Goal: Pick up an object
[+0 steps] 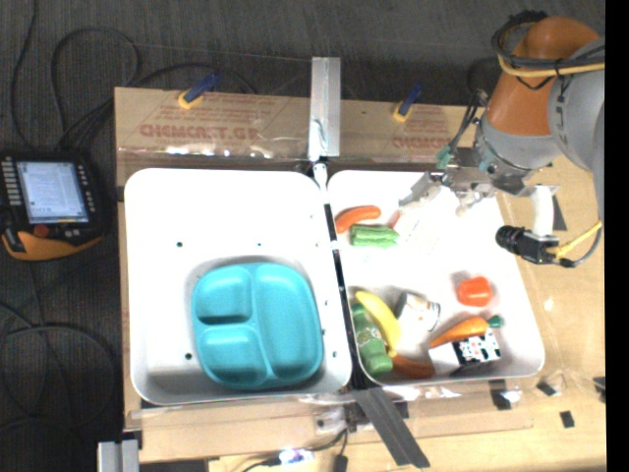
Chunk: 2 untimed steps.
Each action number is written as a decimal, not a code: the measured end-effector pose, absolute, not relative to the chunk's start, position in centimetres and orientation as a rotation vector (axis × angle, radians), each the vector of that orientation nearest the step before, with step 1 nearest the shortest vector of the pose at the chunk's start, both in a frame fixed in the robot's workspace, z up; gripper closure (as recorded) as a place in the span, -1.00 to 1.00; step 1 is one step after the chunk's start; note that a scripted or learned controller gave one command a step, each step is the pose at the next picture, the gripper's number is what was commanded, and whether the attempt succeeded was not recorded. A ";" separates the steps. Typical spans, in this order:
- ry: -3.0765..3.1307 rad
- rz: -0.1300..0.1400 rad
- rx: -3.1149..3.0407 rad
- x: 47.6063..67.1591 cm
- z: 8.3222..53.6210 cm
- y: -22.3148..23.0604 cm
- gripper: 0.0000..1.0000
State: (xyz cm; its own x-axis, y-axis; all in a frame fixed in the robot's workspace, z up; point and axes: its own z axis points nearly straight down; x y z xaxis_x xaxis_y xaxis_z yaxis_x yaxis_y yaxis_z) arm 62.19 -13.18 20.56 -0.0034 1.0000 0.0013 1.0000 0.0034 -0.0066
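Right white bin point(511, 244) holds your candidates; no single object is set by the task, so pick by ease.

Nearest the gripper point(444, 187): a small orange-red sausage-shaped plastic toy point(356, 215) lying touching a ribbed green plastic pod-like toy point(373, 235), both at the bin's upper left, close to the divider. They look light, stiff and smooth, likely hollow play food. Judged slippery on the rounded ends; take either across its short width at mid-length.

Alone mid-right: a small round red-orange plastic tomato-like toy point(475, 289). It stands well apart from neighbours, so you get the cleanest approach. Its curved skin may squirt out of a pinch; close across the widest part.

Bottom pile, all touching or overlapping: a yellow plastic banana point(379, 319), a green round-ended bottle-like piece point(368, 345), a white cup or can lying on its side point(418, 313), an orange plastic carrot with a green tip point(462, 328), and a small black-and-white printed box point(479, 349). Crowded; expect neighbours to shift.

Left white bin point(157, 214) carries a turquoise three-compartment plastic tray point(257, 324); flat, wide, poor for a pinch.

The gripper hangs above the right bin's upper edge, nothing seen between the jaws; whether they stand apart or together you cannot tell.

Writing: red mirrored lettering on the brown cardboard sheet point(226, 131) behind the bins, not legible. The box print is too small to read.
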 end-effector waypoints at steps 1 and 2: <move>-2.402 0.009 -2.022 61.1 28.4 -9.7 -1.00; -2.648 0.005 -1.684 64.3 22.5 -7.7 -1.00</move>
